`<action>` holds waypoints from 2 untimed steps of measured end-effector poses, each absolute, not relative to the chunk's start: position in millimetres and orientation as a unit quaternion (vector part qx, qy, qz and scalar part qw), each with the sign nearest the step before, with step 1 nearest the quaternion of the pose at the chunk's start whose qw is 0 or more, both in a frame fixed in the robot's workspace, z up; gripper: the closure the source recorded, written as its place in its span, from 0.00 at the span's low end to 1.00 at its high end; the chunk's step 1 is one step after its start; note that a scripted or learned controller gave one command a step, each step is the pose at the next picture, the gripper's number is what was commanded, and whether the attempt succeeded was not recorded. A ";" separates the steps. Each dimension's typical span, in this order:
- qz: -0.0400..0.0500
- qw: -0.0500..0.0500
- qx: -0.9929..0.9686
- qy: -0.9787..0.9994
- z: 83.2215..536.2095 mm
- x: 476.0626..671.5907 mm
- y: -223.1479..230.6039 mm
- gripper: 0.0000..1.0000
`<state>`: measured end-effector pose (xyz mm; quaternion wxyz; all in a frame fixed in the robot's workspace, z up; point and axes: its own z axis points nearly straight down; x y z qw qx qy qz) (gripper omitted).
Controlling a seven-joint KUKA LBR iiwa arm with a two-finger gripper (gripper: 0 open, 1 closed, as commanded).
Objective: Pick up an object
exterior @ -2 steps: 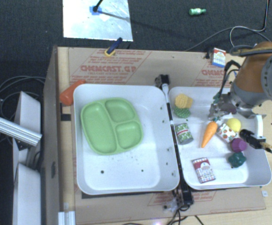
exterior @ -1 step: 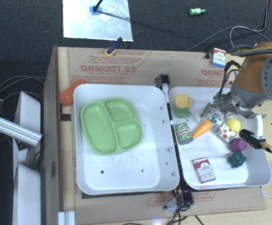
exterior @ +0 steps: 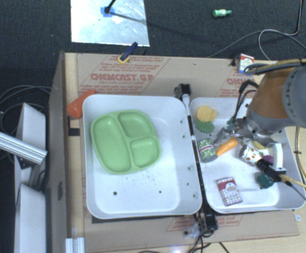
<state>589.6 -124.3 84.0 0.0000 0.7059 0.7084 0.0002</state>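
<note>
- Right of centre, the gripper (exterior: 230,132) sits low in the right bin (exterior: 247,204), just above an orange carrot-like toy (exterior: 226,147).
- Whether its claw is apart or together cannot be told.
- Nothing appears lifted; the pick seems undone.
- The green tray (exterior: 125,141) lies in the left bin (exterior: 142,204).

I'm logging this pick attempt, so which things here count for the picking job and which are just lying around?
Part of the job:
tool
orange carrot
yellow corn
small red box
right bin

Lying about:
green divided plate in the left bin
green bottle on the floor
</note>
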 end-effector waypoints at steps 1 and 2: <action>0.001 0.001 0.705 0.709 94.9 590.5 -124.7 1.00; 0.002 0.001 0.706 0.709 185.4 604.2 -46.2 1.00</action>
